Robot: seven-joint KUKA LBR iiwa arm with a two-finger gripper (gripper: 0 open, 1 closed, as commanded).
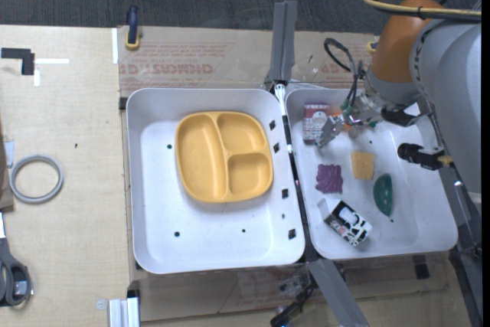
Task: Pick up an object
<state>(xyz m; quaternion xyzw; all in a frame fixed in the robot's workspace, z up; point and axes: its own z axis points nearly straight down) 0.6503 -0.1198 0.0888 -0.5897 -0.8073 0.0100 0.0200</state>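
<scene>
- Objects in right bin (429, 237), right of frame: purple piece (330, 178), yellow block (362, 165), green item (383, 194), small packet (315, 123).
- Gripper (334, 128) upper right, beside packet; open or closed unclear.
- Yellow divided plate (224, 156) in left bin (149, 203).

Your arm (448, 50) enters from the upper right of the frame, its grey body large at the right edge, orange band above the wrist. Your end effector (337, 126) hangs right of centre, angled down and left.
</scene>
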